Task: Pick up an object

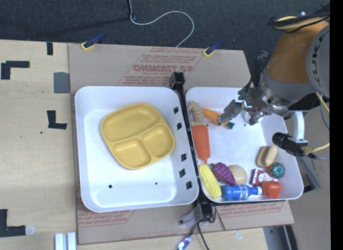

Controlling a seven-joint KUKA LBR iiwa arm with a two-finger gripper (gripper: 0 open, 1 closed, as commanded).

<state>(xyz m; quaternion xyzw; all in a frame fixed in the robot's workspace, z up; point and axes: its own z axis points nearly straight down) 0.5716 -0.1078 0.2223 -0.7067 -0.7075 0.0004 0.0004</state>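
While the pincer (231,116) hangs over the right bin (242,146), the small carrot (211,115) lies just to its left.
Its fingers look spread apart and hold nothing. The carrot lies near the bin's upper left corner, its long axis running left to right, so the pincer should close across it.

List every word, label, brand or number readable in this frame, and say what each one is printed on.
"CHEMCAST" in red, with a second word too blurred to read, on the cardboard sheet under the bins.
Red print along the cardboard's front edge: too small to read.
Dark letters on the arm, cut off at the frame edge: not readable.
Label on the blue bottle: too blurred to read.
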